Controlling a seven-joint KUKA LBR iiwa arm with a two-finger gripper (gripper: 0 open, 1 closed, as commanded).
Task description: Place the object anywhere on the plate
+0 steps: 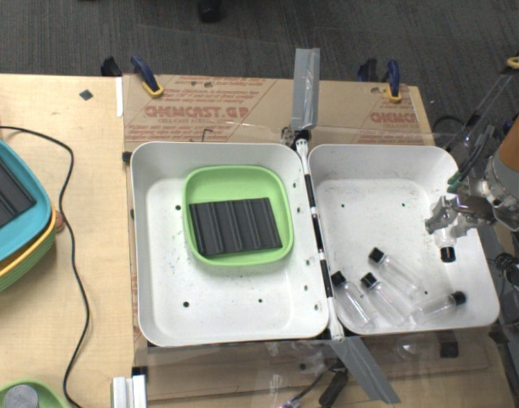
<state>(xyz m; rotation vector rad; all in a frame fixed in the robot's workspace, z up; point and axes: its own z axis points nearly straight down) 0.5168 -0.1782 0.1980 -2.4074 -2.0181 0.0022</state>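
Note:
A light green plate (pixel 276 189) with a dark ridged insert (pixel 234 226) lies in the left bin (pixel 157 253). Several clear vials with black caps lie in the near part of the right bin (pixel 370 194), among them one vial (pixel 394 269) near the middle and another vial (pixel 438 304) at the near right. My gripper (pixel 445 226) hangs over the right side of that bin, well to the right of the plate. It is shut on a clear vial (pixel 447 246) that hangs down from the fingers with its black cap lowest.
A raised divider (pixel 315 228) runs between the two bins. Blue and green stacked containers (pixel 21 219) sit on the wooden bench at the far left, with a black cable (pixel 72 253) beside them. Clamps (pixel 147 76) hold the cardboard behind the bins.

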